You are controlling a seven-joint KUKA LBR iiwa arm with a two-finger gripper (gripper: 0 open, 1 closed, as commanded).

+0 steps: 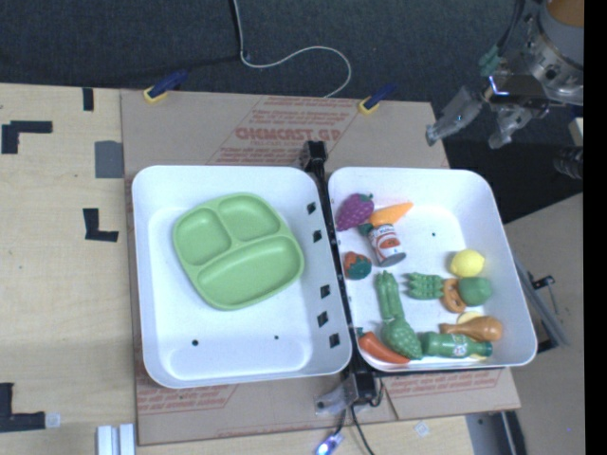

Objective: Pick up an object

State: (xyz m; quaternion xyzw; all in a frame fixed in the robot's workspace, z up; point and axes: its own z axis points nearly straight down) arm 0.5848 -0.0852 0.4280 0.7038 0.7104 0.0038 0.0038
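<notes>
Up top, hand (479, 124) open, off bins

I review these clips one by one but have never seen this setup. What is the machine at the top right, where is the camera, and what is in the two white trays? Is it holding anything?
The camera is fixed above the bench, looking down at a slant. The machine at the top right is a robot arm reaching in from the right; its gripper has two spread fingers with nothing between them, and it hangs outside the bins. Two white bins sit side by side. The left bin holds a green plate with three compartments. The right bin holds toy food: purple grapes, a carrot, a small can, a lemon and several green and orange pieces. Nothing is picked up yet.
</notes>
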